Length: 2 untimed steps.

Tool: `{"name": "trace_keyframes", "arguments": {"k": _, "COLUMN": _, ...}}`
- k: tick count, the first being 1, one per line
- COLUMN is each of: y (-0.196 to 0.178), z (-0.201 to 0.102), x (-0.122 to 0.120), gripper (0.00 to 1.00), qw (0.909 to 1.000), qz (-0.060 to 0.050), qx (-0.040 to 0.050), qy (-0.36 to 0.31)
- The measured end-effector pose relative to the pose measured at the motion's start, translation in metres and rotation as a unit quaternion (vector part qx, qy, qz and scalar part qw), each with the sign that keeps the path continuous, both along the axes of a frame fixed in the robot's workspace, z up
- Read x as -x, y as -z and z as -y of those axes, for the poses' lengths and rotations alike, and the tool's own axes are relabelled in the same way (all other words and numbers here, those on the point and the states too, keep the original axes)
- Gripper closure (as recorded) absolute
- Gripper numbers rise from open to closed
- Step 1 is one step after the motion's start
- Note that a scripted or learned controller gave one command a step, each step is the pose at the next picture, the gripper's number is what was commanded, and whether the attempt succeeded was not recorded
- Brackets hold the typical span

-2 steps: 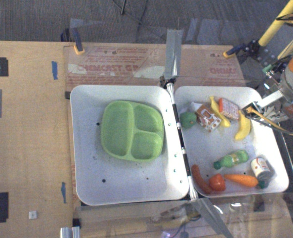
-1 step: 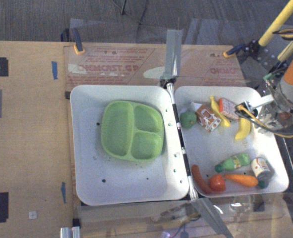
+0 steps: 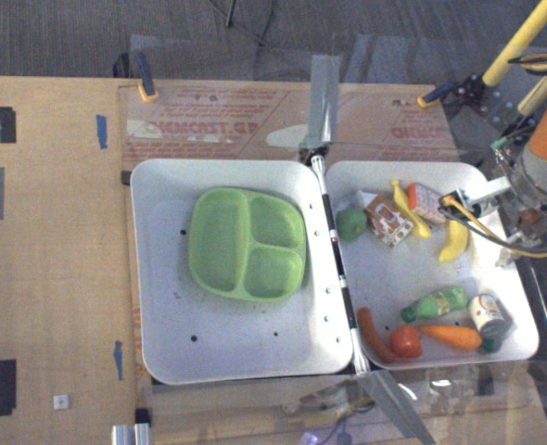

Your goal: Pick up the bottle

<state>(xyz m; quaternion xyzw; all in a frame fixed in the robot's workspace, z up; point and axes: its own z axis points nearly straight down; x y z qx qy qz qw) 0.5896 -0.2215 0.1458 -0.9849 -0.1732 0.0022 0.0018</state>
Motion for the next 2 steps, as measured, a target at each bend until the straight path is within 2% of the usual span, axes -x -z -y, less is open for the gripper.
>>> {"name": "trace_keyframes", "arguments": {"k": 1, "y": 0.058, "z": -0.042, "x": 0.052, "gripper": 0.00, "qw": 0.9973, "qz": 0.005, "qx": 0.0018, "qy": -0.073}}
{"name": "trace_keyframes", "arguments": {"k": 2, "y": -0.031, "z": 0.002, "x": 0.111, "gripper": 0.00, "qw": 0.9970, "qz": 0.002, "qx": 0.0010, "qy": -0.077}}
